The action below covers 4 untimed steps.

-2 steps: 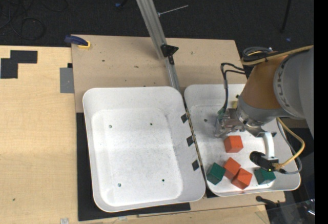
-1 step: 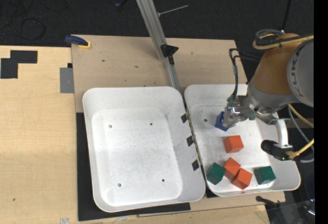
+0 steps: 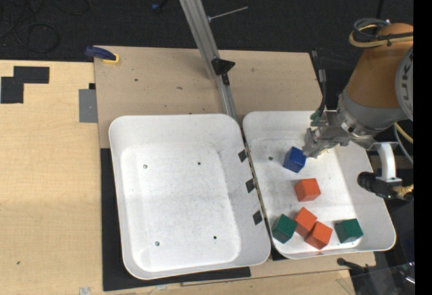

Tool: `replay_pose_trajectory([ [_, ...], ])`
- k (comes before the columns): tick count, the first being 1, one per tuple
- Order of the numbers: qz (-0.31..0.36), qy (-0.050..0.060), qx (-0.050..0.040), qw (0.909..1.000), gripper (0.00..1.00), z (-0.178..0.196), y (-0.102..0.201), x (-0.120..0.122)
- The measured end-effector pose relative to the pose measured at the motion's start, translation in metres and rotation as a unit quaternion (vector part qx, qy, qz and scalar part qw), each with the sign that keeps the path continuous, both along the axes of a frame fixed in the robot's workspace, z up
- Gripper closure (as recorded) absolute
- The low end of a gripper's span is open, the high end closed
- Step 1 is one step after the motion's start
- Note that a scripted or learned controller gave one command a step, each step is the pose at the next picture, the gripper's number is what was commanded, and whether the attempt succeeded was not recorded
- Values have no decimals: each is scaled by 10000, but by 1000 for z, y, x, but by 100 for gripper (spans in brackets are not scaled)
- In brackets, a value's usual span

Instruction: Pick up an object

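The right bin [image 3: 275, 130] holds several small cubes. A blue cube [image 3: 294, 160] lies tilted near the bin's middle. My gripper [image 3: 314, 146] hangs just above and to the right of it, touching or nearly touching its upper right corner. An orange cube [image 3: 307, 190] sits alone below the blue one. Near the front rim, two more orange cubes [image 3: 312, 227] lie together between a green cube [image 3: 285, 227] on the left and another green cube [image 3: 349, 230] on the right.
The left bin [image 3: 135, 145] stands beside the right one, with black clips [image 3: 250, 185] along the shared edge. A slanted aluminium bar [image 3: 202, 37] rises behind the bins. The arm's orange band [image 3: 378, 77] is over the right bin's far right side.
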<state>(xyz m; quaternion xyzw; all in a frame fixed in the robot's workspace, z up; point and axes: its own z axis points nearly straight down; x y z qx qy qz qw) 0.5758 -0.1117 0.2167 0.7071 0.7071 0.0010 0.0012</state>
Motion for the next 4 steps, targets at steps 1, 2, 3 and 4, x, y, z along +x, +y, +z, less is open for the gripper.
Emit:
replay_pose_trajectory([
  [1, 14, 26, 6, 10000, 100, 7, 49, -2],
  [2, 15, 24, 11, 10000, 100, 9, 91, 10],
  [3, 24, 25, 13, 10000, 100, 20, 146, 16],
  [4, 18, 31, 7, 10000, 100, 5, 201, 22],
])
